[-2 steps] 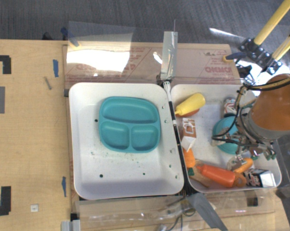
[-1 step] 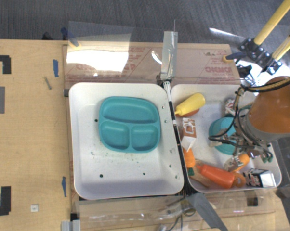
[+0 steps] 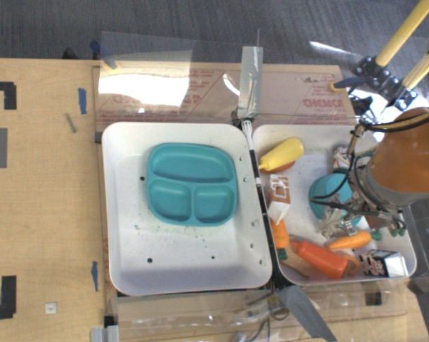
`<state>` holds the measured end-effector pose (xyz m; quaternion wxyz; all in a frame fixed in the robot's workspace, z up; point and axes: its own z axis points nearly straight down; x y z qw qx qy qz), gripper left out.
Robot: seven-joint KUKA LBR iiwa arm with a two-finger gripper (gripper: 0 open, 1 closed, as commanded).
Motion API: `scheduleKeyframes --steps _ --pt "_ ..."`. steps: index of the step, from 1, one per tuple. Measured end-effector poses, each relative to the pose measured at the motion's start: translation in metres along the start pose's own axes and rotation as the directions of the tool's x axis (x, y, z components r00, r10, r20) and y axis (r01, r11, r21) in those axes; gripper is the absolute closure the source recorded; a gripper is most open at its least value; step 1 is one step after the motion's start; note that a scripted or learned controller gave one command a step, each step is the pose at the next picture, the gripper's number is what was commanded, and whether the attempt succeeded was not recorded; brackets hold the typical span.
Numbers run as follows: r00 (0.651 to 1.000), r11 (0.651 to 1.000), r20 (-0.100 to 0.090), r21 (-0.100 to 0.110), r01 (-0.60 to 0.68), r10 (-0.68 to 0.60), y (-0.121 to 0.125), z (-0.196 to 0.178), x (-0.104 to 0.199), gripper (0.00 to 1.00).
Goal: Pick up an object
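Note:
My gripper hangs low in the right bin, under the orange-banded wrist, just right of and partly over a teal cup. Cables and the wrist hide its tip. A small orange carrot-like piece lies right below it. An orange bottle rests at the bin's front. Near the back left of the bin lies a yellow bottle. I see nothing held.
The left bin holds a teal divided plate. In the right bin a brown-and-white packet and an orange item lie by the centre divider. A black-and-white packet sits front right. Clear panels stand behind the bins.

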<state>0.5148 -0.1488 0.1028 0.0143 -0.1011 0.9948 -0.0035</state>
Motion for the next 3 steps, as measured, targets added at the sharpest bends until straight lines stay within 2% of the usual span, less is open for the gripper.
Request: scheduleKeyframes --steps 1,2,3 --pt "0.966 0.966 -0.013 -0.006 0.26 -0.26 -0.058 -0.128 0.027 1.0" --pt "0.805 0.805 -0.014 -0.028 0.593 -0.594 -0.062 -0.034 0.033 1.0" --pt "0.758 0.758 -0.006 -0.014 0.653 -0.653 -0.048 0.014 -0.006 1.0"
